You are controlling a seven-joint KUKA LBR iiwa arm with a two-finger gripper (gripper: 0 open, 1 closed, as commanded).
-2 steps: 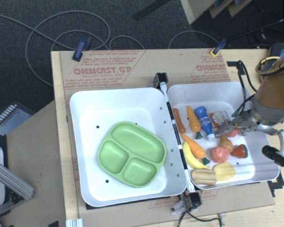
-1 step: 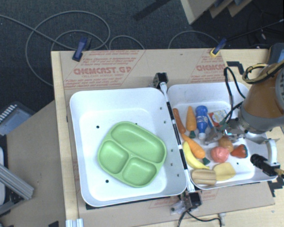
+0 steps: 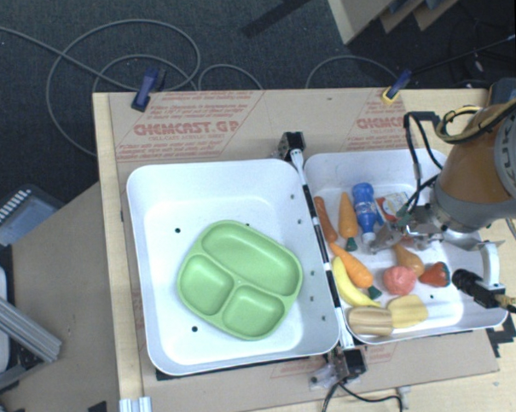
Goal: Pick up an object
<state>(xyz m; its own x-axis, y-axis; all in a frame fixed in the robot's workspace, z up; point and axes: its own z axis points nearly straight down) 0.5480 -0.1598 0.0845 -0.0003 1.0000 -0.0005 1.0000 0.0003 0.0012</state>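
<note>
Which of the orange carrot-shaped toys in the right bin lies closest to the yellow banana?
The short plump orange carrot, angled across the banana and touching it; the two slimmer carrots lie farther up.

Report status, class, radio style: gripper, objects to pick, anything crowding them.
Gripper low in right bin, fingers unclear. Toy food heaped together: carrot, banana, blue bottle. Green divided plate alone in left bin.

The arm [image 3: 482, 161] is reached in from the right edge of the bench, its orange band seen just above a grey wrist. The gripper [image 3: 394, 229] is lowered inside the right bin, near its middle — pointed toward the bin's left wall. Black cables are looped over the arm's upper part.
</note>
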